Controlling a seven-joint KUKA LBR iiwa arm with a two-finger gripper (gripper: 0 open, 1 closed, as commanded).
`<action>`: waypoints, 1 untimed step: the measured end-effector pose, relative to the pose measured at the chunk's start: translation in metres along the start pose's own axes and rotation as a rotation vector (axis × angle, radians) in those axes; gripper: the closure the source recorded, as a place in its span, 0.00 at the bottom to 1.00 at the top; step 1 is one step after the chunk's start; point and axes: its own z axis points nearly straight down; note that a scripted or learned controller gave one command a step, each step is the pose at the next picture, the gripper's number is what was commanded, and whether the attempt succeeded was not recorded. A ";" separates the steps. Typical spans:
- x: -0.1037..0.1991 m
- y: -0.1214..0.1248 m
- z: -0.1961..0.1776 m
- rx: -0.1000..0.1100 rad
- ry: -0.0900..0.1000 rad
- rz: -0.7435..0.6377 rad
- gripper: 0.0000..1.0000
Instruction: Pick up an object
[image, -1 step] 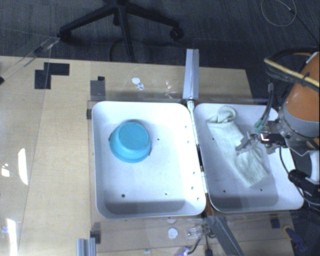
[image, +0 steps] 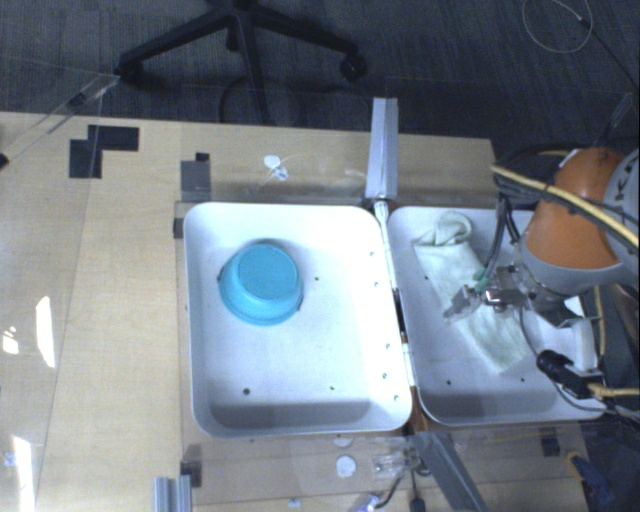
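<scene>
One fixed camera looks down at a slant on both bins (image: 290, 420) from above the bench (image: 100, 300).

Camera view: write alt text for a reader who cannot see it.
A grey arm with an orange band reaches in from the right, its end effector low over a crumpled white cloth in the right bin. The left bin holds a blue bowl, upside down. Both white bins sit side by side on a wooden bench.
</scene>
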 end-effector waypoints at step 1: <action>-0.005 0.061 0.057 -0.015 -0.003 0.049 0.00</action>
